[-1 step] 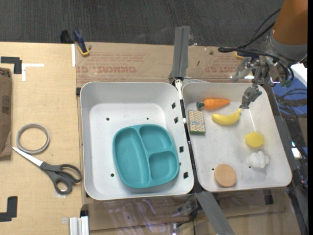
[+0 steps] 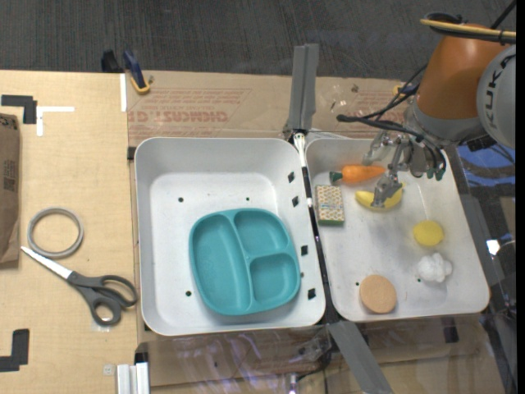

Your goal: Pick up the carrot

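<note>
From my remote seat I look down on a tan surface carrying two shallow white bins side by side. The left bin holds a teal divided plate with three compartments. The right bin holds several small items. The carrot, orange with a green tip, lies near that bin's far edge, pointing left. Just beside it, toward me, sits a yellow banana-shaped piece. A speckled rectangular sponge rests against the bin's left wall. Further forward are a yellow round item, a crumpled white lump and a tan disc.

My arm reaches in from the right, and its gripper hangs over the banana-shaped piece, just right of the carrot. The fingers look parted with nothing between them, though the metal parts blur together here, so I say this with some doubt.

On the surface left of the bins lie a roll of tape and grey-handled scissors.
</note>
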Tool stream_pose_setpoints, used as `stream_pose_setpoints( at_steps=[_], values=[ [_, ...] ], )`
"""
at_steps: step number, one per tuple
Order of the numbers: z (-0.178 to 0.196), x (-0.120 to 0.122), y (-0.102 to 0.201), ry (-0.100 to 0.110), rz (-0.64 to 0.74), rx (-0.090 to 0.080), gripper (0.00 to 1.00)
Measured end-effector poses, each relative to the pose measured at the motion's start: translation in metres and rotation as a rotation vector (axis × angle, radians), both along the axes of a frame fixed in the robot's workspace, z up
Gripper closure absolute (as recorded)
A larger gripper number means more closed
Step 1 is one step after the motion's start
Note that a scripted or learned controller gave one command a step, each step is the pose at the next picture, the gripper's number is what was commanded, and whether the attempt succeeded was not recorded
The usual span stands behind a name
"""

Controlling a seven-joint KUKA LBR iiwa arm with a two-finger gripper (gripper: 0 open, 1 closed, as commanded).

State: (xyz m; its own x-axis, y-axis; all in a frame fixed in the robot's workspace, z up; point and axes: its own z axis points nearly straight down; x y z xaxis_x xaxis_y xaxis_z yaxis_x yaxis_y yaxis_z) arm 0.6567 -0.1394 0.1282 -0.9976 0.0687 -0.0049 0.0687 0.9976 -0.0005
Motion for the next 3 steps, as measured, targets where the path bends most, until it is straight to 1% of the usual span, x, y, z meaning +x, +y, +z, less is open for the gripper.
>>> stream_pose_setpoints(
  at_steps=[1,2,3],
  values=[
    [0.011,0.002,0.001,-0.007,0.002,-0.002,1.0],
    [0.082,-0.011,0.093,-0.001,0.237,0.0,1.0],
    [0.087,0.0,0.125,-0.001,0.393,-0.001,1.0]
  ],
)
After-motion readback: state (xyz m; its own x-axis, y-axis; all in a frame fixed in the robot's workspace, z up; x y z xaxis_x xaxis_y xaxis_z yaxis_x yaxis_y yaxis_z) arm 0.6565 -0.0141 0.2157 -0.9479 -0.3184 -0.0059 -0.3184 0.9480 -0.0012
